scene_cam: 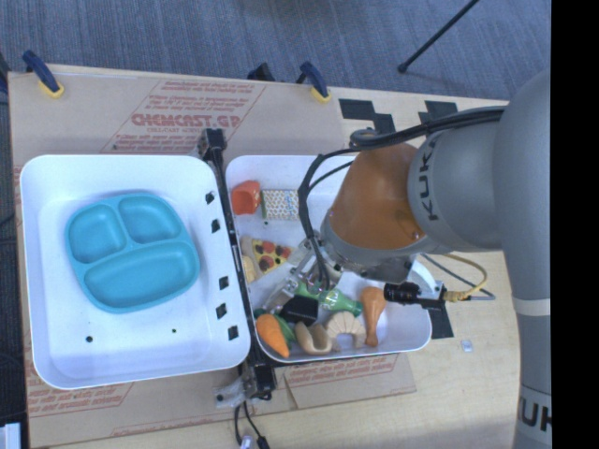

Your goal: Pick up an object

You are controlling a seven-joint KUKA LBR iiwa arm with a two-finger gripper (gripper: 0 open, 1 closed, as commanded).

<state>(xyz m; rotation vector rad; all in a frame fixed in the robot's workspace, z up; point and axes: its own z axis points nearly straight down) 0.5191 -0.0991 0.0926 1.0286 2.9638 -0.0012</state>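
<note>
toy pile [314, 321]: front end of right bin [271, 171], packed tight, items touching/overlapping
carrot [272, 333]: orange, front-left corner of right bin, tilted, up against the bin wall
green piece [337, 300]: lies across mid pile, just right of gripper tip
drumstick [372, 311]: tan, roughly upright in view, right side of pile
tan/cream pieces [329, 330]: between carrot and drumstick, at front wall; can't ID them
pizza slice [265, 255]: yellow w/ red dots, left-centre of right bin, just behind the pile
speckled block [279, 204]: rear of right bin, beside red-orange toy [246, 197] to its left
gripper [301, 299]: down in right bin over the pile, black tip at/near green piece and the tan bits; contact not resolvable
fingers: mostly hidden under wrist + clutter, can't tell whether apart or together, nothing visibly clamped
arm [468, 190]: grey w/ orange band, enters from right, covers right half of right bin
cables: black loops off the wrist, arcing over bin rear
left bin [37, 279]: holds blue divided plate [131, 251], 3 compartments, nothing on it
bench [140, 110]: cardboard sheet w/ red print under both bins, blue clamps [42, 73] on rear edge
</note>
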